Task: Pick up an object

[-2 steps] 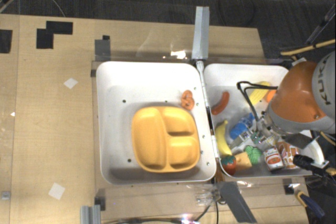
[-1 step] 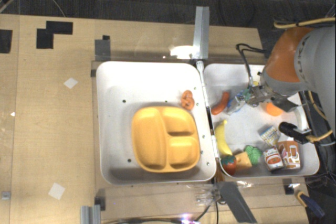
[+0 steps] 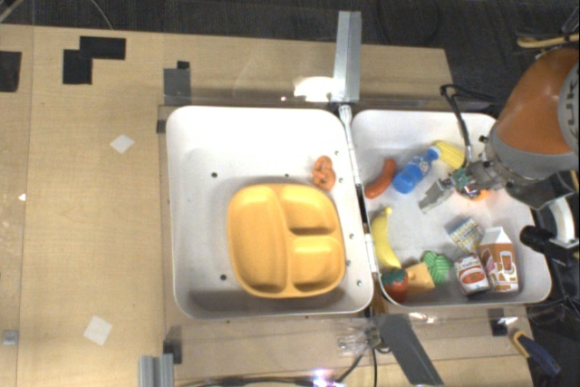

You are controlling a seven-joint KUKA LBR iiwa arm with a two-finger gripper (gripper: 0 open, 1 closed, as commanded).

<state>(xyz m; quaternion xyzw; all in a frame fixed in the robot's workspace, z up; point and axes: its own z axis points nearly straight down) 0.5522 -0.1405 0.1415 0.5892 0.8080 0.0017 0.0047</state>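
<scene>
a: wooden bench, dark carpet behind it, two white bins side by side. left bin has a yellow divided tray and a small orange pretzel-shaped toy by the divider wall. right bin holds the clutter.

b: where's the gripper?

a: gripper is over the middle of the right bin, fingers spread apart, nothing between them. blue bottle sits just beside the tips, up-left. that looks like the target, my guess.

b: what's it like?

a: small, blue body, pale cap end, lying on its side at a slant. orange-red hot dog toy just to its left, yellow corn just to its right.

b: so tight.

a: yes. i'd close across the bottle's narrow width, not along it, and come straight down so a finger doesn't land on the corn. round body may roll out. banana, green toy and cartons are well clear, ignore them.
</scene>
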